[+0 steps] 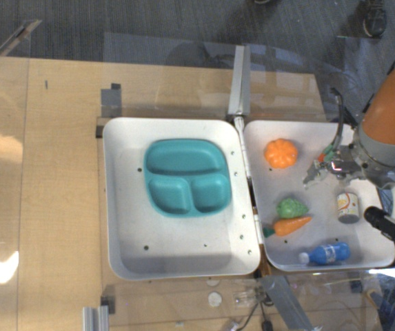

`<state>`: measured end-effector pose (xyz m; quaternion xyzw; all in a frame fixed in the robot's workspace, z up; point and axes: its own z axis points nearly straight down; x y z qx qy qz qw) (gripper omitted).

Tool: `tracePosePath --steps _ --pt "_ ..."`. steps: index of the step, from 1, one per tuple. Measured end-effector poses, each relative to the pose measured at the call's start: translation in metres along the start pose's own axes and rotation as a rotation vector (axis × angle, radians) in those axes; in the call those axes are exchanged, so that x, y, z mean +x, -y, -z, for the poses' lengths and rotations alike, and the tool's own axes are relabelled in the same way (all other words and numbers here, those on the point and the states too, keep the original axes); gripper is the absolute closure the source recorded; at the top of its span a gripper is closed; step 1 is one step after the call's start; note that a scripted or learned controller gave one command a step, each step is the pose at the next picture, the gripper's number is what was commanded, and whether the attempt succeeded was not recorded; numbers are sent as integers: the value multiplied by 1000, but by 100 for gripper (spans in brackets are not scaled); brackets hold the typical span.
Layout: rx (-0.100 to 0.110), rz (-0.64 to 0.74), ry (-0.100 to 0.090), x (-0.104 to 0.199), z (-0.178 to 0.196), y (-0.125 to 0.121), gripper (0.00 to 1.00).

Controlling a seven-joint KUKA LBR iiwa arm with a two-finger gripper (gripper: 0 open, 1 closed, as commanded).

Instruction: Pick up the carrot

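The carrot (292, 225) is orange with a green tip and lies flat in the right bin (307, 135), near its lower left corner and pointing right. It touches a green broccoli-like toy (291, 207) just above it. My gripper (320, 168) hangs over the middle of the right bin, above and to the right of the carrot and well apart from it. Nothing shows in its grasp. The grey arm with its orange band (394, 109) comes in from the right edge.
An orange pumpkin toy (280, 153) sits left of the gripper. A small can (347, 207) stands right of the carrot, and a blue bottle (325, 254) lies along the bin's front wall. The left bin (125, 205) holds a teal divided tray (185, 176).
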<state>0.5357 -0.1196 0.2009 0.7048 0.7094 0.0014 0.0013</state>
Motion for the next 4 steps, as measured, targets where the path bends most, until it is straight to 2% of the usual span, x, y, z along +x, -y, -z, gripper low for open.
tracePosePath --steps 1,2,3,4 --pt "-2 132 0 33 -17 -122 0" --pt "-10 176 2 27 -111 -97 0" --pt "-17 177 2 29 -99 -99 100" --pt "-5 560 1 73 -15 -69 100"
